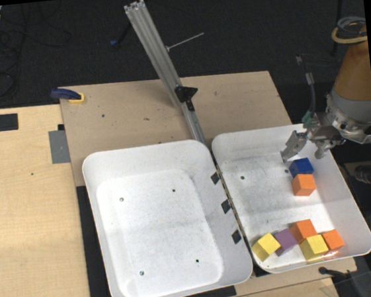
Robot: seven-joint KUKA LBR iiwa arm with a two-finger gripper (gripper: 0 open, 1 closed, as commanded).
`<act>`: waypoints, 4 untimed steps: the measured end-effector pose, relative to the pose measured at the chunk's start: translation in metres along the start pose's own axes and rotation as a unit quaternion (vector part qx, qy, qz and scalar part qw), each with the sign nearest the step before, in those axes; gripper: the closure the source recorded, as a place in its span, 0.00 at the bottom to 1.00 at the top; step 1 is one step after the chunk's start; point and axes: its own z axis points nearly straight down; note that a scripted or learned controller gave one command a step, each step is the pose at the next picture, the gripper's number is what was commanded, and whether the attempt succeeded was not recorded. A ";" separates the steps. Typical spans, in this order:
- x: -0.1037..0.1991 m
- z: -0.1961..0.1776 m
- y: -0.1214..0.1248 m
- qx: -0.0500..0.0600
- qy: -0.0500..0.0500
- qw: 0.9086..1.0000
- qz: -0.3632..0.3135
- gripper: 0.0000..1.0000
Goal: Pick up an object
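Observation:
My gripper [305, 149] hovers over the right bin [252, 150], near its far right side, reaching in from the right. Its fingers stand spread apart, open, with nothing between them. Just below the fingertips lies a blue cube [301, 166], and an orange cube [303, 185] touches its near side. A cluster of cubes sits in the bin's near right corner: a yellow one [266, 244], a purple one [286, 239], an orange one [304, 229], a second yellow one [314, 247] and another orange one [333, 239].
The left bin [147, 162] adjoins the right one, joined by black clips [225, 206]. A slanted aluminium rail [162, 60] rises from behind the seam between the bins. A blue and yellow clamp [67, 94] lies at the bench's far left corner.

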 end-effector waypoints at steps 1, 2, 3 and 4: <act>0.006 0.045 0.002 0.000 0.000 1.000 0.000 0.00; 0.013 0.108 0.004 0.000 0.000 1.000 -0.001 0.00; 0.011 0.094 0.005 -0.002 -0.001 1.000 0.002 1.00; 0.011 0.047 -0.004 -0.005 -0.001 1.000 0.004 1.00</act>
